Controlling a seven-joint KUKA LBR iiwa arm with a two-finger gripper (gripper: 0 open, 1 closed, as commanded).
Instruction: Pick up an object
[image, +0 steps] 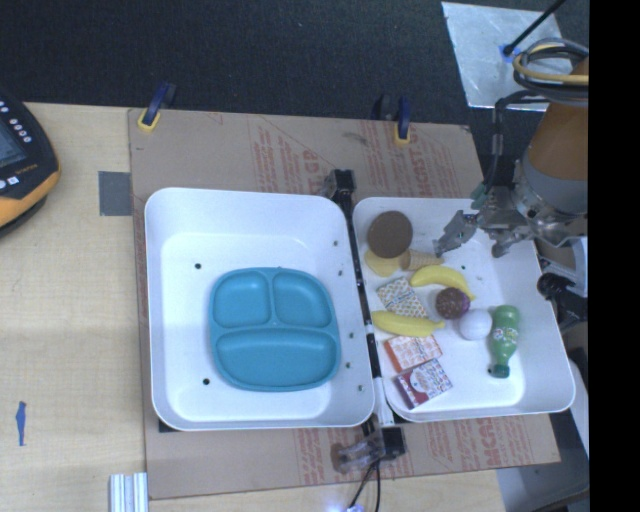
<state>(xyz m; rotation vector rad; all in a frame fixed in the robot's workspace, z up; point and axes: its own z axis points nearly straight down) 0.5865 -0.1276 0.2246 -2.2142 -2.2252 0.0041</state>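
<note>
Because the task only asks for one object, we read the right bin (545, 395) as the supply: all the loose items are crowded there, while the left bin (170, 300) carries a blue divided plate (274, 328) and nothing loose. The gripper (478, 228) hangs over the right bin's upper edge, reached in from the right, and we see its two dark fingers spread apart with nothing between them — released, not grasping.

Just left of it sits a brown round piece (389, 232), with a pale yellow piece (382, 263) touching its lower side. Below the fingers lies a banana (441, 276), and near its end a dark red ball (452, 302) beside a white ball (474, 324). A green bottle (503, 338) lies tilted further right. A second banana (405, 323) and two red-and-white packets (418, 367) fill the lower part.

We judge the pick is not yet made — the upper banana looks the nearest candidate, though its neighbours crowd close and could be nudged.
</note>
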